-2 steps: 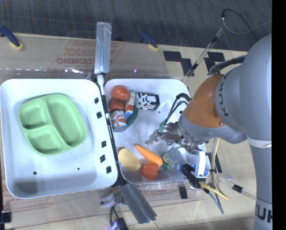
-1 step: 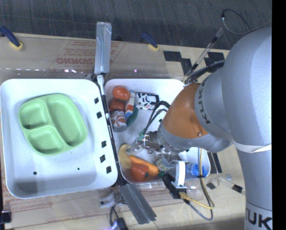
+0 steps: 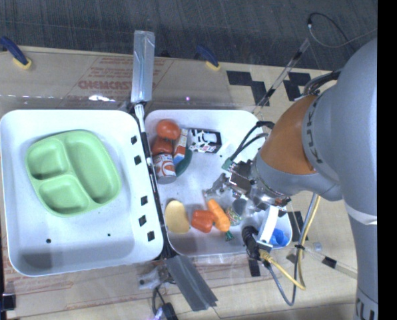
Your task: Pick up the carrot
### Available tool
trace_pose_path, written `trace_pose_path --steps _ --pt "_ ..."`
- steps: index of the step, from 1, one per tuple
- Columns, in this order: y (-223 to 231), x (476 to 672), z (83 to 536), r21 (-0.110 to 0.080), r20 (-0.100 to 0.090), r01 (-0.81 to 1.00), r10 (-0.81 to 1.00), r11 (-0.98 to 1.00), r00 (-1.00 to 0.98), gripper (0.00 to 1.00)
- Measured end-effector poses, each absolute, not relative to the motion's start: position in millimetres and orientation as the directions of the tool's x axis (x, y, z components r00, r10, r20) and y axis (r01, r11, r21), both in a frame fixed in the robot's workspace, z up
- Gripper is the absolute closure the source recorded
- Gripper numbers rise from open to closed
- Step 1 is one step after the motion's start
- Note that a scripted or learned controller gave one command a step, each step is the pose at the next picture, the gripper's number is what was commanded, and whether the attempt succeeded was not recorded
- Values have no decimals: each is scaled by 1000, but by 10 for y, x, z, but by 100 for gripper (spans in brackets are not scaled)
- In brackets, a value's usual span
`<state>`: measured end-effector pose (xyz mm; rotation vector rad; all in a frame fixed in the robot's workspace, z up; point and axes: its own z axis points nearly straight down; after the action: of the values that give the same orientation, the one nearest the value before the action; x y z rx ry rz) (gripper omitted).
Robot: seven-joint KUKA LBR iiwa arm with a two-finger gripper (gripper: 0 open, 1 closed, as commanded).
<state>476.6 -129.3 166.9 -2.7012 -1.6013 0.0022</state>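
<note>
Camera view: carrot lies lower centre of the right bin, long axis slanting upper-left to lower-right, touching a red-orange toy. My gripper hangs just above-right of it; finger state unclear.

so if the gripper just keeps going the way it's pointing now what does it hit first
Most likely the carrot. The gripper points down into the right bin just above the carrot's upper end, with the red vegetable beside it. Depth is hard to judge from this slanted view, so it could meet the bin floor next to the carrot instead.
</note>
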Motion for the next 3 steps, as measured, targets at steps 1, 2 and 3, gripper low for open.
trace_pose_path --steps 1,2,3 --pt "-1339 4848 1292 26 6 934 935 -356 356 0" --pt "-1404 4935 1226 64 7 913 915 -402 402 0" --pt "-1714 4950 1213 58 -24 991 993 121 -119 0"
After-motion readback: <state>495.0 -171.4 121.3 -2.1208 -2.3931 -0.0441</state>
